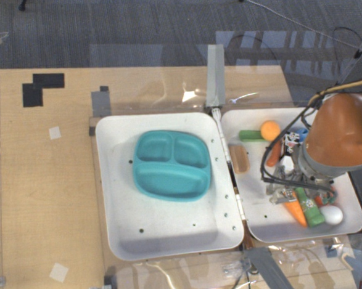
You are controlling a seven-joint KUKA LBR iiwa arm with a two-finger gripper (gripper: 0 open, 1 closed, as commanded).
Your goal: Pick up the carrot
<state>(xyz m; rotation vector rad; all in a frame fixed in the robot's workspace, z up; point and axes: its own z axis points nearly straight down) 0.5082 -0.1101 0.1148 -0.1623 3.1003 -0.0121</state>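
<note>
Several items crowd the gripper (287, 188): a green bottle (308, 205) and white egg (332, 214) below-right, an orange ball (269, 130) above. Just beneath lies the carrot (295, 212), orange, tapered, ungrasped; finger state unclear.

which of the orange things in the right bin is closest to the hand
The carrot, lying at the near side of the right bin just below the hand. The round orange ball sits farther off, at the bin's far side.

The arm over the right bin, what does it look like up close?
A bulky, rounded arm with a broad orange band over a grey collar. Below it sits the tool, a cluster of metal parts with black cables looping round it, plus small blue and red details.
</note>
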